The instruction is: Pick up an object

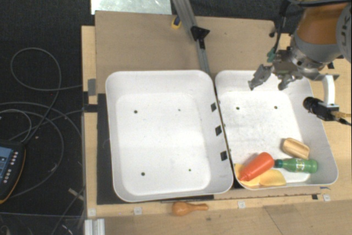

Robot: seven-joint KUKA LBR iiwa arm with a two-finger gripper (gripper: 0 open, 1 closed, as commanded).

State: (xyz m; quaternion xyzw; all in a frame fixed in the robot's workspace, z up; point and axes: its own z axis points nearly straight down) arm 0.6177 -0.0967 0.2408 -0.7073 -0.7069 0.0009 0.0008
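**Arm Held Over the Right Bin, Nothing Picked Up**

2 white bins are seen side by side on a brown bench [143,41]. The left bin [118,85] is set just beside the right bin [242,77], and their long edges are touching in the middle.

The grey and orange arm [324,14] is reached in from the right. Its gripper [272,81] is held over the far end of the right bin. The 2 fingers are spread apart, and nothing is seen between them.

4 toys are bunched together in the near corner of the right bin, well apart from the gripper. An orange carrot [257,165] is laid at a slant. A green bottle [297,164] is laid on its side just beside the carrot. A tan bread roll [295,147] is placed just behind the bottle. A yellow toy [269,179] is tucked under the carrot, by the bin's near wall.

A small orange toy [188,207] is left on the bench, outside the bins, in front of the left bin.
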